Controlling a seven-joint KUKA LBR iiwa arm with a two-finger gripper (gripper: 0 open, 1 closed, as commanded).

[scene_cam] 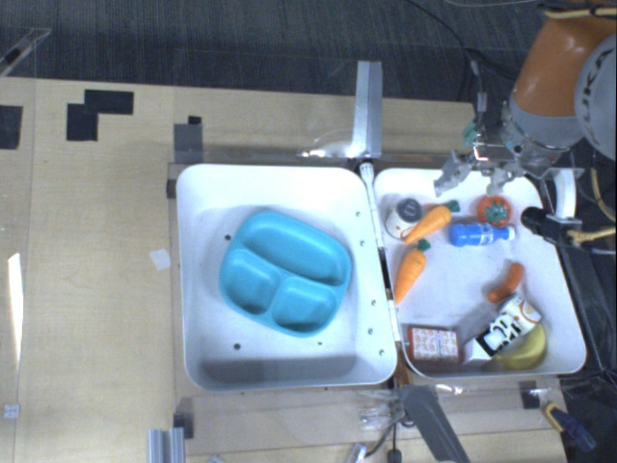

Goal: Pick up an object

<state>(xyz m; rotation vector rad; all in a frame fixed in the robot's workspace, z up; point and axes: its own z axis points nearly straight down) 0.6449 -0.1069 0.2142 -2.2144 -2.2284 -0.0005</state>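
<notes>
Hovering over the back edge of the right bin (pixel 569 287), gripper (pixel 479 170) hung above the toy clutter, fingers spread apart w/ nothing between them. Read as the approach step: pick not yet made, descent not yet begun, as far as could be judged.

Candidate objs all in the right bin. Nearest the gripper: upper carrot (pixel 429 223), lying at a slant just below and left of the fingers; small red tomato-like piece (pixel 493 209) just below them; blue bottle (pixel 479 234) lying on its side right under that, touching or nearly so. Further toward the front: second carrot (pixel 410 272) by the divider, small orange-red piece (pixel 508 281), brown box (pixel 433 345) at the front wall, black-and-white carton (pixel 507 328) leaning on a yellow-green fruit (pixel 525 349). Round white-and-dark thing (pixel 405 215) at back left, beside the upper carrot. Left bin (pixel 193 258) held a blue divided tray (pixel 285 270), well apart from the arm.

Next move, prob: pick one target, line fingers across its narrow side, drop straight down, close. Back cluster packed tight, so a neighbour likely to get nudged; fingers seemed to need a turn to straddle the slanted carrot.

Hard to tell: exact height of the gripper above the bin floor, slant view gave no depth. Fingertips blurry, partly lost against the white wall. Arm (pixel 564 66) cut off at the top right. Round white-and-dark thing too small to ID. Yellow-green fruit partly hidden behind the carton.
</notes>
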